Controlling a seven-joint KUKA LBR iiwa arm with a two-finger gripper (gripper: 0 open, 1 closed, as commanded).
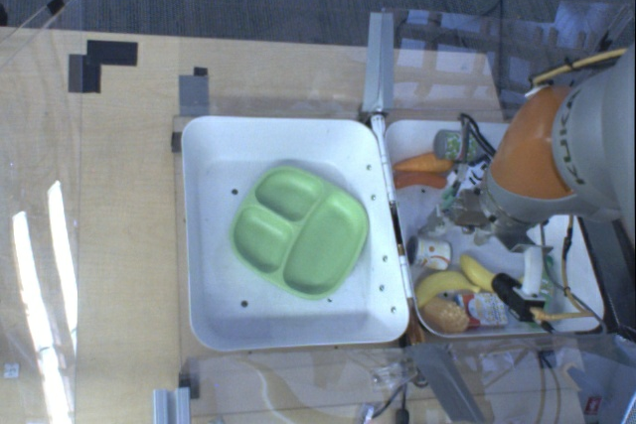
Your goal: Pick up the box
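Box-picking is unfinished on the worktop (109, 213): no box can be made out with certainty among the clutter of the right bin (596, 298), though a small white item (433, 250) beside a banana (444, 285) may be it. The left bin (209, 313) holds a green divided plate (300, 231). The arm (556, 154) hangs over the right bin, its gripper (467, 209) low; its grip cannot be told, and nothing appears lifted.

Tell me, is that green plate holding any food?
Empty. The green plate lies flat in the left bin, its three compartments bare.
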